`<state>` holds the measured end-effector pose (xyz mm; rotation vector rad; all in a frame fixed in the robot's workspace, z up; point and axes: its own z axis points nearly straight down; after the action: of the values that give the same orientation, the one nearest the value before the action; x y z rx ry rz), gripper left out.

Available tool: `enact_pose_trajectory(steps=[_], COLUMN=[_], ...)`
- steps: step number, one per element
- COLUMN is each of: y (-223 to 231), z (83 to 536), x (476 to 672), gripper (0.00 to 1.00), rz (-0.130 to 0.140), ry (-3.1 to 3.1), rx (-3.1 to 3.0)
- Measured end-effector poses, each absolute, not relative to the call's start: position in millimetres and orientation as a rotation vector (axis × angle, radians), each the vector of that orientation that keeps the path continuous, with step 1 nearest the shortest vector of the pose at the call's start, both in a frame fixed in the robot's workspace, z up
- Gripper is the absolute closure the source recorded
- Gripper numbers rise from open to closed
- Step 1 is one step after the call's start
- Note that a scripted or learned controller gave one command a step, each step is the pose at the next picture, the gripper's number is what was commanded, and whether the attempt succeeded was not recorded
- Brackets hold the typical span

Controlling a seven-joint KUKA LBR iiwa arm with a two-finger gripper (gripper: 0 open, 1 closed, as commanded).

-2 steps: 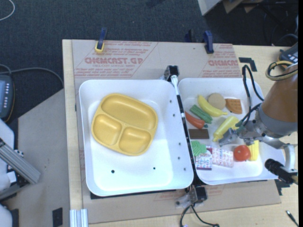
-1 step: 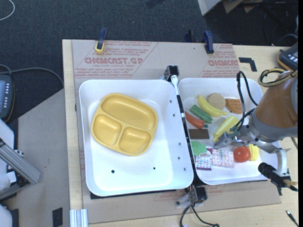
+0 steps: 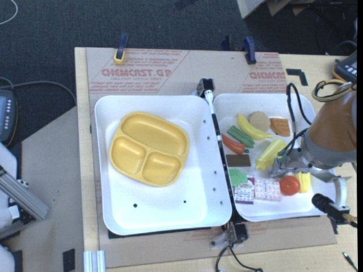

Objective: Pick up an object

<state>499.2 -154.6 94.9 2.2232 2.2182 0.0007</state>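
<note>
Arm: reaches in from the right, wrist low over the right bin [image 3: 309, 211], orange band above it.
Tool [image 3: 282, 168]: down among the toys at the near right of that bin; whether it is spread or closed, cannot tell, since the wrist covers it.
Nearest candidates: red tomato [image 3: 290, 185] just below the tool; yellow corn cob [image 3: 269, 153] just to its left; small yellow block [image 3: 304, 181] at the tomato's right.
Other contents: banana [image 3: 250, 127], green pepper [image 3: 240, 135], red chilli [image 3: 233, 145], tan round piece [image 3: 260, 119], orange cracker [image 3: 279, 127], brown bar [image 3: 237, 160], printed packets [image 3: 256, 190].
Left bin [image 3: 108, 152]: carries a yellow divided plate [image 3: 148, 148], well apart from the arm.
Risk 1: toys lie crowded, some touching; a closing tool may pinch two at once or shove a neighbour aside.
Risk 2: the tomato is round and likely smooth, so an off-centre grip may squeeze it out and roll it.
Risk 3: the corn cob lies slanted; a grip along its length may slip.
Risk 4: the tool sits near the bin floor; pressing further may jam against it.
</note>
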Motion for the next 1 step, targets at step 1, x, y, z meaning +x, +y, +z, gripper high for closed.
enact_pose_trajectory(steps=[1], y=[-158.9], z=[145.3], x=[490.6], gripper=[1.00], rz=[0.002], ry=[2.216], rx=[2.220])
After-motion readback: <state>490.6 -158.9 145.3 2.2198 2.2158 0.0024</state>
